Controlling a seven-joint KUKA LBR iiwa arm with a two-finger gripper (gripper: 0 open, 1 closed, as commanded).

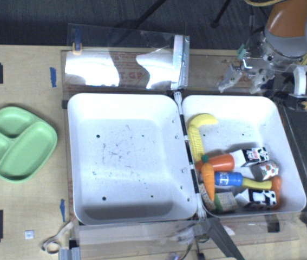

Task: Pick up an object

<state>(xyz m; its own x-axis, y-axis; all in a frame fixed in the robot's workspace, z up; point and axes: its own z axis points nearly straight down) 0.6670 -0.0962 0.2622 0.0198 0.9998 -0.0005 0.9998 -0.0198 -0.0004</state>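
We eye curved yellow plastic banana (pixel 201 121): light, stiff, slick; grab mid-body. Metal two-finger gripper (pixel 240 76) above bin, state unreadable.

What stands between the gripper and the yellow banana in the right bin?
Nothing visible does. The gripper hangs beyond the right bin's far rim, and bare white floor lies between that rim and the banana. The other toys are piled nearer the camera.
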